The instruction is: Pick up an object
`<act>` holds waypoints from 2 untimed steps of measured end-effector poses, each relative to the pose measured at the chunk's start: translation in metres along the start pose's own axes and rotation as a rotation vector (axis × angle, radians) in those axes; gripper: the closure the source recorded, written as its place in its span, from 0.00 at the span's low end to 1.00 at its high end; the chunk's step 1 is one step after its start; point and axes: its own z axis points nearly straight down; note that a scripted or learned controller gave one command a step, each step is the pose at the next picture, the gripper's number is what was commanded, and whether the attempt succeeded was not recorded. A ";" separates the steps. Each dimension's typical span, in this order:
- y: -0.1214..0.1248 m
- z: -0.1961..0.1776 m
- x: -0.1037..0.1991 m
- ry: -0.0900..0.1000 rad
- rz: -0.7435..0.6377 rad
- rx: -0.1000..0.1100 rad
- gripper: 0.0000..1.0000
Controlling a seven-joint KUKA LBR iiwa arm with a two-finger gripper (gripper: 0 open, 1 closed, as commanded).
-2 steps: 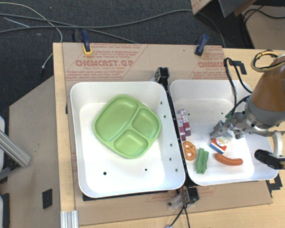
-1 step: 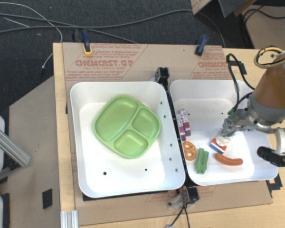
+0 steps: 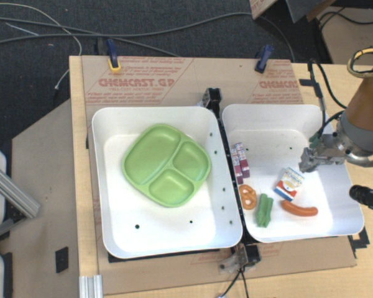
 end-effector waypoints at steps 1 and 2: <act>0.001 -0.035 0.000 0.000 -0.001 0.000 1.00; 0.002 -0.033 0.052 0.004 -0.004 0.007 1.00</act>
